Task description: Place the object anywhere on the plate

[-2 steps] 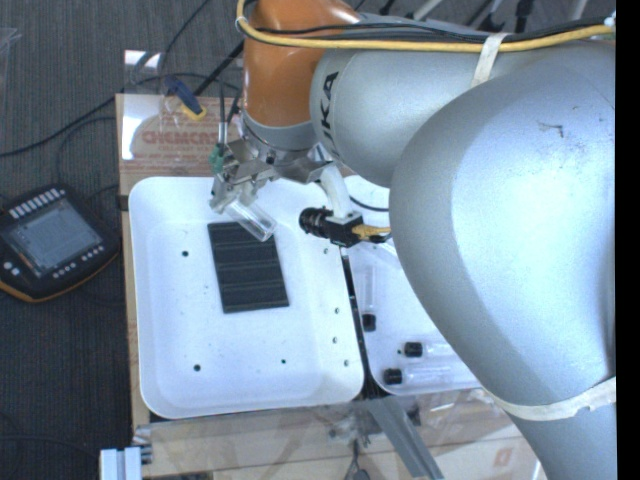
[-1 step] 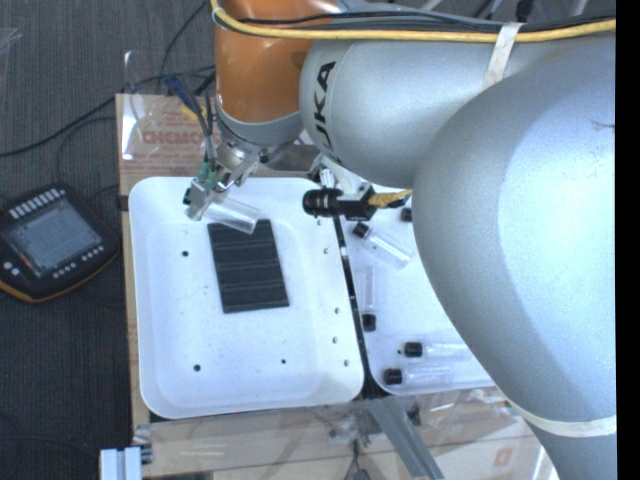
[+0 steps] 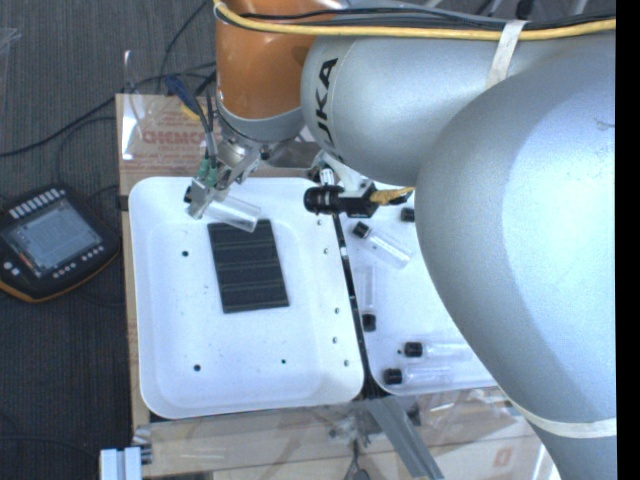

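Pincer: the pincer (image 3: 203,193) is seen in the upper left of the frame, above the far edge of the left bin (image 3: 160,368); whether it is apart or together cannot be told.
Object: a clear tube (image 3: 236,211) is seen just under the pincer tip, lying slanted; it is judged to be the object. Whether it is gripped cannot be told.
Plate: a dark ribbed plate (image 3: 248,267) lies flat in the middle of the left bin; its upper edge is touched or overlapped by the tube.
Right bin: several clear tubes with black caps (image 3: 432,350) are scattered in the right bin (image 3: 385,298), well apart from the plate.
Step in hand: the placing or releasing of the tube at the plate's upper edge, as judged.
How it is done well: the tube is best carried further toward the plate's centre before release, since a round tube set at the edge may roll off. It should be lowered close to the ribs and laid along them, so rolling is checked.
Risk: the tube may be dragged off when the arm (image 3: 440,98) is lifted.
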Available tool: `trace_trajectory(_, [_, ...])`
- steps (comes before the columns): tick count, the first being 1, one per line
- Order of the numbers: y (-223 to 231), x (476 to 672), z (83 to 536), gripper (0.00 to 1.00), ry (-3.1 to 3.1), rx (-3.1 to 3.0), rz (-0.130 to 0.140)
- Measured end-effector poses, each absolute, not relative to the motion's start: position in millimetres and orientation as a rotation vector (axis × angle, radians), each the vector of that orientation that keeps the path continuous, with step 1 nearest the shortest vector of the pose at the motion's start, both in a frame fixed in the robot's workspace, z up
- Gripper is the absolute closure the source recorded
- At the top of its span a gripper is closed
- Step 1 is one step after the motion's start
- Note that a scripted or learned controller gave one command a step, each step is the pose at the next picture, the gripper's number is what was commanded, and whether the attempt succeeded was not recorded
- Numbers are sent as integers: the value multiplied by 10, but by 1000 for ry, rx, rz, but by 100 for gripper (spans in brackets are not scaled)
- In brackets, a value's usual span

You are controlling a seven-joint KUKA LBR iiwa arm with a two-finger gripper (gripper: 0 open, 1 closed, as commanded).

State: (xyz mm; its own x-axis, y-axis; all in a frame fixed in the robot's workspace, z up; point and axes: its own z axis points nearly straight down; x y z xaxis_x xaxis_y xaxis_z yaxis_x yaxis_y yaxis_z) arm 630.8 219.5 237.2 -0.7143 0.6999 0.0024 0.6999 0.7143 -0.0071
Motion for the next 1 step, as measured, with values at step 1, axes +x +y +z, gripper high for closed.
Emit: trace_trajectory(1, [2198,6313,2423,100,-2900,-1185,13])
